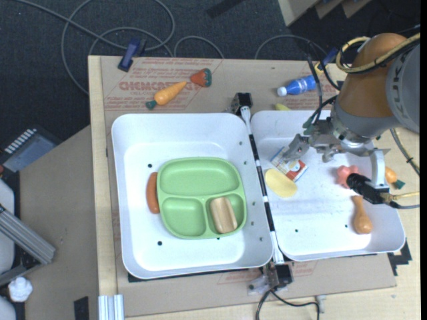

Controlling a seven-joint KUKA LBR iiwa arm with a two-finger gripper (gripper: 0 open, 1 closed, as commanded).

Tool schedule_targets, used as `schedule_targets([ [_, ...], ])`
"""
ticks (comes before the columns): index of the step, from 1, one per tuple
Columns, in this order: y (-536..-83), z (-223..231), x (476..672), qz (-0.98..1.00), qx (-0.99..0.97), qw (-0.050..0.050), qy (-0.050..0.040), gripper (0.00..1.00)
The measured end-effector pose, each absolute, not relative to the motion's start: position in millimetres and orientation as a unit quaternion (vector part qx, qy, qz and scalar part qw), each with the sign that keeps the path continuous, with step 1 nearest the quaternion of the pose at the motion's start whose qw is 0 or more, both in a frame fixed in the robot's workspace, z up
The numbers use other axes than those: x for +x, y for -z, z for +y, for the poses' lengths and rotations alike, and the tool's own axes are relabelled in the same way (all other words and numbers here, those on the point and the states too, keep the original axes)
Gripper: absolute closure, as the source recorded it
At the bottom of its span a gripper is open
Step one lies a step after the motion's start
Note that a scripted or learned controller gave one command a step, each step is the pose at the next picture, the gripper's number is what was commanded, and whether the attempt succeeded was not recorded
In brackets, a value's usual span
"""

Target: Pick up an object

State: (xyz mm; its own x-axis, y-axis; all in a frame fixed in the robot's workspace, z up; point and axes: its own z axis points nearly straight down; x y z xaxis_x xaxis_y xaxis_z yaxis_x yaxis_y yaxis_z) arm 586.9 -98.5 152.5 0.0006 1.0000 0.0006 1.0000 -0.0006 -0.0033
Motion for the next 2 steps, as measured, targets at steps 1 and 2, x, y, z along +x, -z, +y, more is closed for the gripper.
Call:
schedule_targets([
  [1,-84.9,-110.9,577.8,-0.707,-0.707,0.000,0.0000,0.00],
  [2,-94.8,-110.7,578.2,-0.707,-0.708,-0.001,0.0005,1.00],
])
